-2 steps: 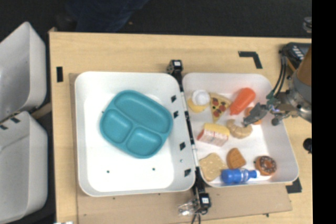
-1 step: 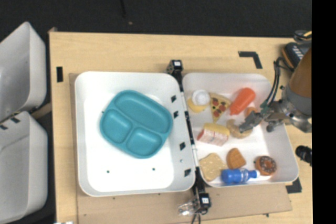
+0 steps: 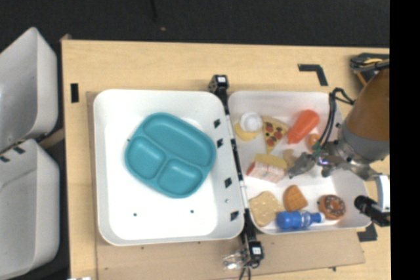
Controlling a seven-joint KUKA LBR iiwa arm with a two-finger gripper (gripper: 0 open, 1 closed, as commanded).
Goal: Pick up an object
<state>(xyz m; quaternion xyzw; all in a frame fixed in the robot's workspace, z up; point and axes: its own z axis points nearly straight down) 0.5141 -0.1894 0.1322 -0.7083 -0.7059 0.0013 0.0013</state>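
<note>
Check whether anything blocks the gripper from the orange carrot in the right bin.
Nothing visible does. The gripper sits low in the right bin, just below and beside the orange carrot, with bare bin floor between them. The pizza slice lies left of the carrot, off that line.

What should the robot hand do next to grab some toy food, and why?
Probably lower a little. The gripper hovers in the right bin among the toy food, with nothing seen between its fingers. The yellow cheese piece lies just beside it, so that looks like the nearest thing to grab.

My right bin (image 3: 279, 100) holds toy food: an orange carrot (image 3: 303, 126) near its far edge, a blue bottle (image 3: 296, 220) lying along its near edge.
</note>
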